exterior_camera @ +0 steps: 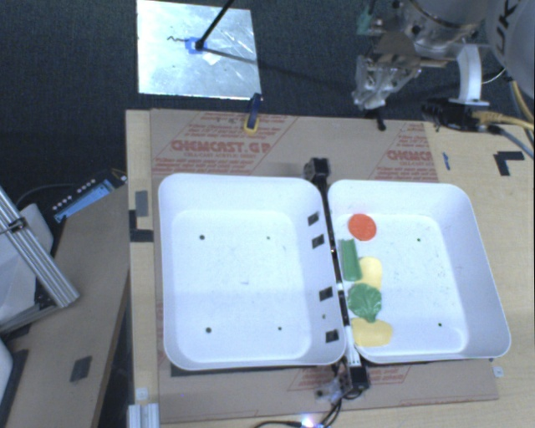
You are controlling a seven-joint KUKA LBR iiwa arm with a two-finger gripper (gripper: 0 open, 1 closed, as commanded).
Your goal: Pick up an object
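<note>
Overhead slanted view of the surface (pixel 109 276) with two shallow white bins set side by side on a brown printed cardboard sheet (pixel 226 142). The left bin (pixel 175 334) and the right bin (pixel 468 276) meet along a central seam fitted with small black clips (pixel 318 242). Five small objects lie in the right bin, all crowded against its left wall in a line running from far to near: an orange-red disc (pixel 362 226) farthest from the camera; just below it a green oblong piece (pixel 349 258) lying along the wall; a pale yellow rounded piece (pixel 370 271) touching the green oblong's right side; a dark green leafy piece (pixel 364 301) directly below these; and a yellow piece (pixel 372 333) nearest the camera, partly overlapped by the leafy piece. The rest of the right bin's floor lies well apart from this cluster. The gripper (pixel 370 99) hangs beyond the far edge of the right bin, above the cardboard's rear margin and well apart from every object; nothing lies between its fingers, and whether they are spread or closed cannot be told from this angle. The grey arm (pixel 435 25) enters at the upper right, with cables (pixel 493 121) trailing beside it. A reflective metal sheet (pixel 198 50) lies on the dark floor behind the cardboard, and a yellow-and-blue clamp (pixel 252 117) grips the cardboard's rear edge
</note>
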